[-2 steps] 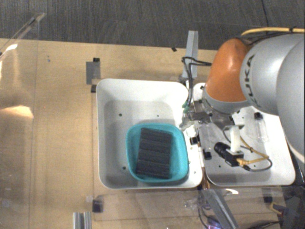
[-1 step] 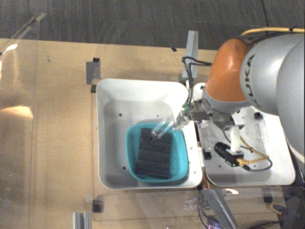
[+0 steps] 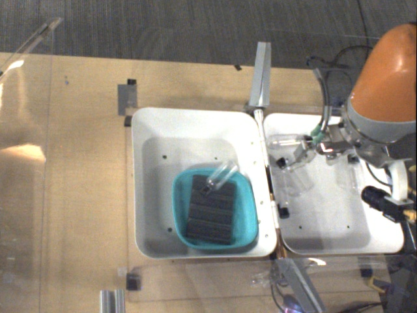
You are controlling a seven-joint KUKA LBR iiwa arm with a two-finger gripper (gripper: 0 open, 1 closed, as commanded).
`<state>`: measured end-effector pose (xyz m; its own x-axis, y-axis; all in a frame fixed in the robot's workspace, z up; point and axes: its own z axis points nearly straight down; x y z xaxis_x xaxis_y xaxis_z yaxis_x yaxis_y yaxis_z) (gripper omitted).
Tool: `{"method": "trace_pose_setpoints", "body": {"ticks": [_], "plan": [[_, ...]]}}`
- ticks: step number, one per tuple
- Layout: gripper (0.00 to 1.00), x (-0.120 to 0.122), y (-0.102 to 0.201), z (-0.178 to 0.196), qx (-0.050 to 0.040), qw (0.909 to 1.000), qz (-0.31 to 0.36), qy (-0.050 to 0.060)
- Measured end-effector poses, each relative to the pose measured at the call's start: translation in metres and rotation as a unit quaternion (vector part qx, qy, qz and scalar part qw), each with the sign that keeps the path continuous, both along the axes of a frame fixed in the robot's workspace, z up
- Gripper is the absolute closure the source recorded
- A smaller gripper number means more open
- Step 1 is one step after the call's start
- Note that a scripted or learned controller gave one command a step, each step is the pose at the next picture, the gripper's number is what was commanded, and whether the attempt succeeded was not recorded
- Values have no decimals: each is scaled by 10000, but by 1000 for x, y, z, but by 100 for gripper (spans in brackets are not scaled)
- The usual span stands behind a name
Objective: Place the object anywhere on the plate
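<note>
I see the clear plastic tube-like object (image 3: 220, 173) already resting on the dark ridged block in the square teal plate (image 3: 244, 207) in the left white bin (image 3: 150, 175), while the end effector (image 3: 306, 150), whose grip I cannot tell, hovers over the right white bin (image 3: 339, 233), apparently clear of the drop.

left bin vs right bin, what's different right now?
Contents: the left bin holds a teal plate carrying a dark ridged block and a clear tube-like item; the right bin holds neither.
Arm: the arm hangs over the right bin, with the tool near that bin's upper left; nothing hangs over the left bin.
Shared: both are shallow, white, squarish, side by side.
</note>
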<state>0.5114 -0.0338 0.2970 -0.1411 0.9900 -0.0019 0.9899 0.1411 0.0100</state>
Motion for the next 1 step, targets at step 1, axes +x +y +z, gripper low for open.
{"method": "trace_pose_setpoints", "body": {"ticks": [1], "plan": [[100, 2, 1, 11, -6, 10000, 34, -39]]}}
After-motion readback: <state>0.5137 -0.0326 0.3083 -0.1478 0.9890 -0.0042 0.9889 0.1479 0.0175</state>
